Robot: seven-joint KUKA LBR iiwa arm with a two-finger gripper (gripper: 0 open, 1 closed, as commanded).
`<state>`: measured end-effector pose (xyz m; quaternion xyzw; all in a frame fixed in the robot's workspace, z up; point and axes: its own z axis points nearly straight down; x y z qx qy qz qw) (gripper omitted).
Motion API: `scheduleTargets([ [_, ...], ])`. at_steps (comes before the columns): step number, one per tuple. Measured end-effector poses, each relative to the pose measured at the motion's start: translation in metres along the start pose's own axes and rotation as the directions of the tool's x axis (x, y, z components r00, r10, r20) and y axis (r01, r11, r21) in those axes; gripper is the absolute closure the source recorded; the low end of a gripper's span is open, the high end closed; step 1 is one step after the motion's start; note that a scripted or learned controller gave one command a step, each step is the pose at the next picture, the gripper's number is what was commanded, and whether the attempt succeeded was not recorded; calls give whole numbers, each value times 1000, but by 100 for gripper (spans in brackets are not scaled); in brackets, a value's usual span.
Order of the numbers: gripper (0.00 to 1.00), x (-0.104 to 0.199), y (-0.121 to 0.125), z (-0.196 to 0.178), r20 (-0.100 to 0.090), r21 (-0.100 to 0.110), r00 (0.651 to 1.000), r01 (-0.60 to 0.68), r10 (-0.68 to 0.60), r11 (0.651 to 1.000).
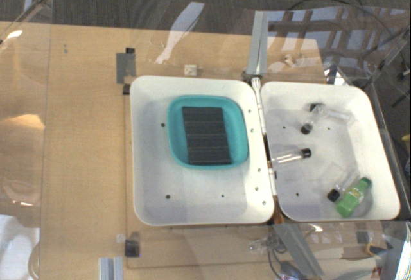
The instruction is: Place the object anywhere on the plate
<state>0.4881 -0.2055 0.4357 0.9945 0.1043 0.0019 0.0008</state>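
plate [207, 131]: teal, dark mat inside, in left bin [154, 198] | objects: green bottle [352, 198] and clear vials [290, 157] right of plate, in other bin | pincer state: cannot tell | progress: nothing placed yet

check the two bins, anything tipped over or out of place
Nothing spilled or broken. The green bottle and two clear vials all lie on their sides in the right bin. The teal plate sits flat in the left bin.

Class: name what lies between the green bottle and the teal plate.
In the camera view, a clear vial with a black cap and the bins' adjoining rims lie between green bottle and teal plate.
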Motion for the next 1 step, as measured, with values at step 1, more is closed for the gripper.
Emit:
scheduleTargets([
  [1,0,0,0,0,0,0,1000,0,0,1000],
])
